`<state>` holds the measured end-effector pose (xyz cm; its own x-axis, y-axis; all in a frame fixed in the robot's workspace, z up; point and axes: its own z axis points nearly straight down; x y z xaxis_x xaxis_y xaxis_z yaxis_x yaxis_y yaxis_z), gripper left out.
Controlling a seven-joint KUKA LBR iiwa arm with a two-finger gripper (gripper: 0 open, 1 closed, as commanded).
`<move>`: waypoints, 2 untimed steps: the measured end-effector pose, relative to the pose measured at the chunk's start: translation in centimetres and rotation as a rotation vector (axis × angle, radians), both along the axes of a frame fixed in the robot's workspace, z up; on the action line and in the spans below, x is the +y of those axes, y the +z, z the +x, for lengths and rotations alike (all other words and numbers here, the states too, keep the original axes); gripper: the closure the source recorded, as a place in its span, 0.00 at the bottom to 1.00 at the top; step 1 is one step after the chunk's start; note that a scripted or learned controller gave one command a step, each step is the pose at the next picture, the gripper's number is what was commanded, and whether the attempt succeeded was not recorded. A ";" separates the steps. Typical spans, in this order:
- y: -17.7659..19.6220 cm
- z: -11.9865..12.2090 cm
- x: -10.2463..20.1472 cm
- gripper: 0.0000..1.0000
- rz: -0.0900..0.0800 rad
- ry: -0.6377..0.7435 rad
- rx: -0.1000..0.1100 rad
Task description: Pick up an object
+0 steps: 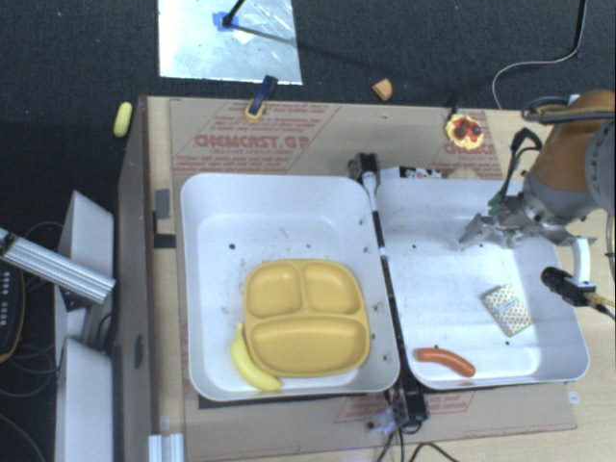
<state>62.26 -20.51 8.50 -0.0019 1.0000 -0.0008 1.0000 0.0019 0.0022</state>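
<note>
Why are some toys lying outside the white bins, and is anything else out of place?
A few bits sit outside the bins: a small pizza toy and an orange piece near the bench's far edge, and a yellow piece on the floor beyond its far left corner. In the left bin, a banana lies wedged under the yellow plate.
</note>
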 end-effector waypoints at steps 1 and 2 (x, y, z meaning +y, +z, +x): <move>4.7 -6.6 -0.2 0.00 -0.001 -0.001 -0.001; -0.1 2.9 -0.1 0.00 0.001 0.002 0.001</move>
